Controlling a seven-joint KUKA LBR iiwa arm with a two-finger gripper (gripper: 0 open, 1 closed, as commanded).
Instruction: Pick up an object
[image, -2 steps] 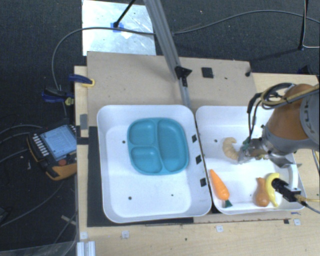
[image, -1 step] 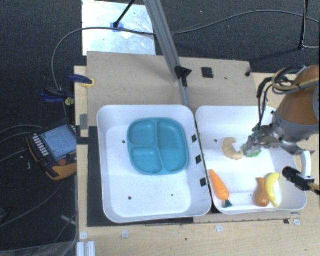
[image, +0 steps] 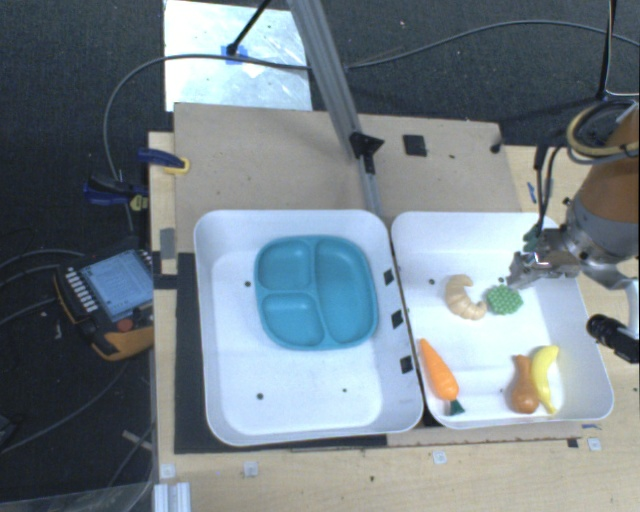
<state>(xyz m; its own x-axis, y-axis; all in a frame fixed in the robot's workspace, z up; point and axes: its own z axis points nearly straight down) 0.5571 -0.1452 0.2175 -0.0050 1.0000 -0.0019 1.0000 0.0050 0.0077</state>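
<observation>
In the right bin (image: 570, 405), the gripper (image: 522, 272), grip state unclear, hangs just above knobbly green broccoli (image: 504, 300).

Grey arm (image: 606, 245) with an orange band (above the wrist) and dark cables.

L bin (image: 225, 400) holds a divided plate (image: 317, 291). R bin (image: 420, 240): croissant (image: 464, 297) w/ broccoli (image: 504, 300) touching its right, gripper (image: 522, 272) just above broccoli. Carrot (image: 438, 372) front-left; banana (image: 545, 377) beside drumstick (image: 523, 385) front-right.
</observation>
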